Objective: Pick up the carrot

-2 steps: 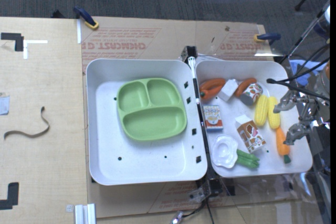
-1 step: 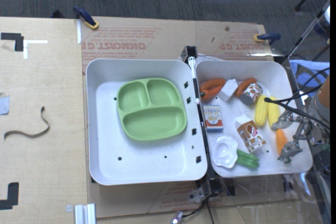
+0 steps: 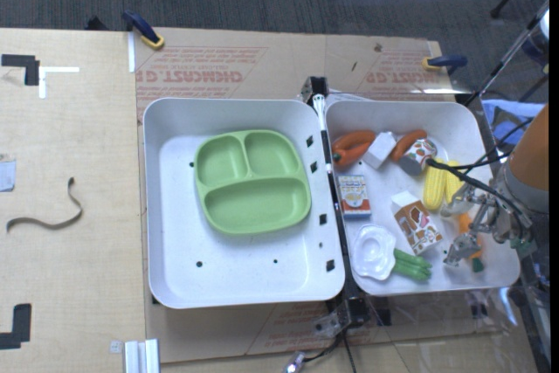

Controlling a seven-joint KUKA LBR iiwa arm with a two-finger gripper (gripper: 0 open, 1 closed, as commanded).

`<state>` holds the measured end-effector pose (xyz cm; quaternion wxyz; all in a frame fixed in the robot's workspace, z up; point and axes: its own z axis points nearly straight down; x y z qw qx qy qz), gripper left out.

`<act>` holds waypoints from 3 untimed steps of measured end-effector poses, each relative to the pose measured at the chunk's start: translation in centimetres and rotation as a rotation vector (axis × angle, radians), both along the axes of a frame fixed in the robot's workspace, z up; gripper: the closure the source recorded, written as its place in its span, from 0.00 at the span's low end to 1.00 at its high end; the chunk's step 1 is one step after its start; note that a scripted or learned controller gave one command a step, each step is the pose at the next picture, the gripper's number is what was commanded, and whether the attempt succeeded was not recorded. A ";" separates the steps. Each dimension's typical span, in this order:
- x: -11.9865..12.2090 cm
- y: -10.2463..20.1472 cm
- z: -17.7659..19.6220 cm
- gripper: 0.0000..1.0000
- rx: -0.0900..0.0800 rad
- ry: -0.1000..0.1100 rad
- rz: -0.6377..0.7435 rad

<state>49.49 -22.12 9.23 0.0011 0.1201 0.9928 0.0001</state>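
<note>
What seems to be the carrot, light, stiff and smooth, is seen right at the gripper, whose state cannot be told, and is best taken across its thick middle.

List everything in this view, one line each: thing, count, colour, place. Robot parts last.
Shallow plastic bins: 2, white, side by side on the bench.
Divided plastic plate: 1, green, three compartments, middle of the left bin.
Toy carrot: 1, orange, top left of the right bin.
Toy corn cob: 1, yellow, upper right of the right bin.
Small printed cartons: 2, orange and white, middle of the right bin.
Long toy vegetable: 1, green, bottom of the right bin.
Small plastic piece: 1, white, beside the green vegetable.
Spring clamps: 2, blue and yellow, far edge of the cardboard.
Gripper: 1, metal, low over the right bin's lower right corner.
</note>
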 end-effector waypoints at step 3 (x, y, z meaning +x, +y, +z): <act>0.6 0.2 2.9 1.00 -0.007 -0.011 0.014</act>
